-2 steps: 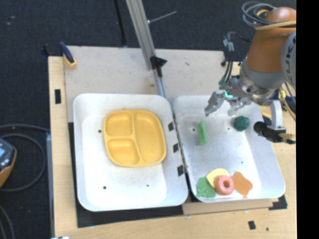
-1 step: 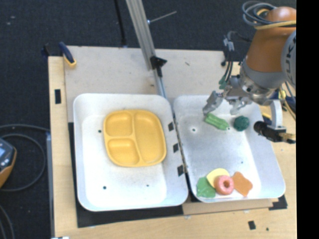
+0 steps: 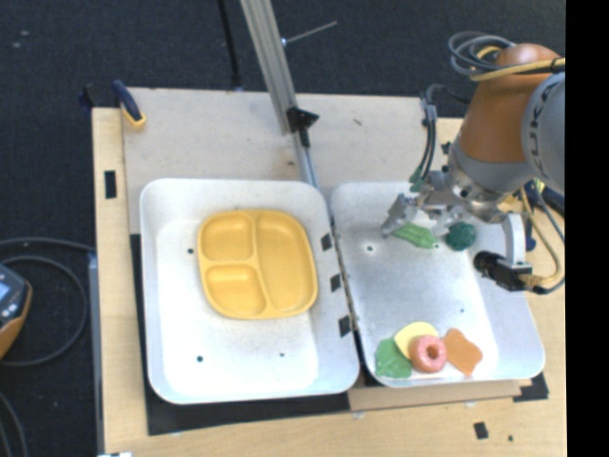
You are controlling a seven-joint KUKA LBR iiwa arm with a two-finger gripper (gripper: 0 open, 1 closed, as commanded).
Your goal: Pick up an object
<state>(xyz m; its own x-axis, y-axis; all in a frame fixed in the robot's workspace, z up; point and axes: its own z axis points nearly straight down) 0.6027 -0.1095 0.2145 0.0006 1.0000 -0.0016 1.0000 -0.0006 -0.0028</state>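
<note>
Over the right bin the gripper sits low at the far end, a light green object at its fingertips — can't tell if it's gripped or whether the jaws are closed. Dark green ball just beside it. Near end of that bin — green, yellow and orange pieces plus pink donut. Yellow divided tray in the left bin.

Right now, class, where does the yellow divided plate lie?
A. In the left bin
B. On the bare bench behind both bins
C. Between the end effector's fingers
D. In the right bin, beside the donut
A: the plate lies flat in the left bin, away from the donut in the right bin.
</note>
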